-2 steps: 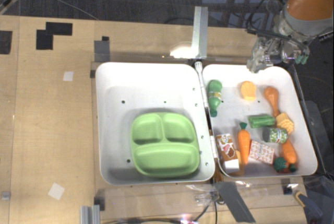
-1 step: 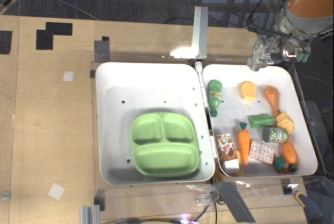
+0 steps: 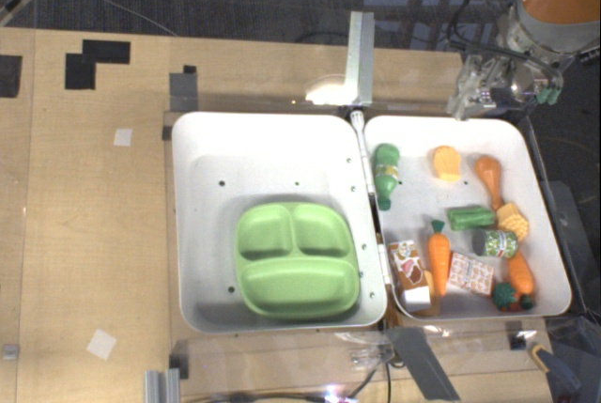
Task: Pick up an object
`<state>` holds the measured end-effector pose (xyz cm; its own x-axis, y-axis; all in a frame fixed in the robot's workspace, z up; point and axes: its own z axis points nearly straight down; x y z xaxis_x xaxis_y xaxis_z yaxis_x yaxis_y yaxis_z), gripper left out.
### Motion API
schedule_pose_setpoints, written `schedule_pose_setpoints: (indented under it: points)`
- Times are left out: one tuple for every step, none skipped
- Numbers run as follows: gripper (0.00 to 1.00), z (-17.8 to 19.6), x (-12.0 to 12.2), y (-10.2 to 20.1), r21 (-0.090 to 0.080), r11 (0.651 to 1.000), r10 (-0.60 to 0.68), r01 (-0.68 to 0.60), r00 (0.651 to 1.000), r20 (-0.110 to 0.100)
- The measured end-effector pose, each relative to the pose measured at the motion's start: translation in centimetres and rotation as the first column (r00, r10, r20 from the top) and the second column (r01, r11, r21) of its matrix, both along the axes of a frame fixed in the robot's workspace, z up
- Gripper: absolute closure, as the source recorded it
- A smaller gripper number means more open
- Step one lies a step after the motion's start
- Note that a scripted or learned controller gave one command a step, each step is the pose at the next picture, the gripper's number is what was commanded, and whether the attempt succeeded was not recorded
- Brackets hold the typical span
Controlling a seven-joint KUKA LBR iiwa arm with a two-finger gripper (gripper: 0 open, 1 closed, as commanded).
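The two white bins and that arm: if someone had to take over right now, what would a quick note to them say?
Gripper: hovering above the far edge of the right bin, with nothing seen in it; whether it is open or shut cannot be told.
Right bin: toy food lies loose, including a green bottle, a yellow piece, a drumstick, a carrot and a small can.
Left bin: a green divided plate.
Done: nothing picked up yet.
Left: lower the arm into the right bin, grasp one object and lift it.
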<state>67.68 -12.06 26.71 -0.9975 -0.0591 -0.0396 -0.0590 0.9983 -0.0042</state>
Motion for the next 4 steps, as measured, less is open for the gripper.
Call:
schedule_pose_setpoints:
  points:
    - [1.00, 1.4, 0.2, 0.1, -0.001, 1.000, 0.002, -0.002, 1.000, 0.012]
    - [1.00, 2.8, 0.5, 0.1, -0.002, 1.000, 0.003, -0.003, 1.000, 0.025]
    - [1.00, 4.3, 0.7, 0.2, -0.004, 1.000, 0.004, -0.004, 0.999, 0.038]
    - [1.00, 1.2, -6.2, -2.1, -0.001, 0.983, 0.182, -0.182, 0.983, -0.031]
